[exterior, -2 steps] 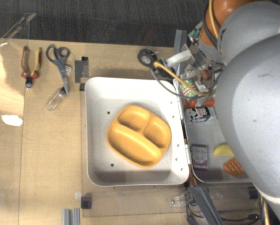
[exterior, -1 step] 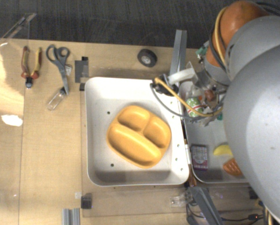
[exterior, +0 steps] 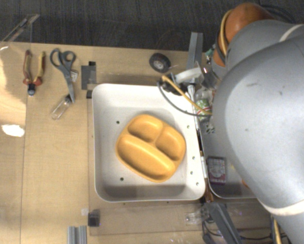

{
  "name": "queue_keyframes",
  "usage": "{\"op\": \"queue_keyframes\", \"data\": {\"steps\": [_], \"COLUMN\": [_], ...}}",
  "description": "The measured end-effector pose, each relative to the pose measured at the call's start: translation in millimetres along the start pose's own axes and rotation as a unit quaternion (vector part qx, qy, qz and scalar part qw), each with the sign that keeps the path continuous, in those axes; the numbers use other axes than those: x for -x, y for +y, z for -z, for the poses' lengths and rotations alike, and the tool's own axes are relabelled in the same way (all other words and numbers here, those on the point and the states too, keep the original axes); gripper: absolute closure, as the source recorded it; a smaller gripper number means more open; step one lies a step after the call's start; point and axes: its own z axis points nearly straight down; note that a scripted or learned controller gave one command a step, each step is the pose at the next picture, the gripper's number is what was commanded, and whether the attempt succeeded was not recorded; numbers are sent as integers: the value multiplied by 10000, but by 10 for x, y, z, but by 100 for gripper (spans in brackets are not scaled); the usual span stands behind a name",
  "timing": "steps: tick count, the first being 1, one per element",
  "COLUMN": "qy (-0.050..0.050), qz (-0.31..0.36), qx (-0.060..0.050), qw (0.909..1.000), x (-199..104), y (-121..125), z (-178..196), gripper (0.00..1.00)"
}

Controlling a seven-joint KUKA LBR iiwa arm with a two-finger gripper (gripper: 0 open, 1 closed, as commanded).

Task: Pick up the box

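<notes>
Robotics lab or workshop bench. Light wooden benchtop (exterior: pixel 45 177) carries hand tools: scissors (exterior: pixel 65 70), red-handled pliers (exterior: pixel 32 71), roll of dark tape (exterior: pixel 159 62). Shallow white bin (exterior: pixel 103 136) fixed to bench by small black brackets (exterior: pixel 89 75) at corners. Large grey industrial arm (exterior: pixel 266 121) with orange band (exterior: pixel 238 19) looms over right side; loose coloured wiring (exterior: pixel 185 95) runs near its wrist. Dark carpet-like floor (exterior: pixel 116 9) lies beyond bench edge.
</notes>
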Motion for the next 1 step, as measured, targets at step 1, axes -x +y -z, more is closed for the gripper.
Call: {"op": "queue_keyframes", "data": {"steps": [1], "qy": [0], "qz": [14], "qx": [-5], "qw": [10000], "x": [479], "y": [163], "z": [-192], "gripper": [100]}}
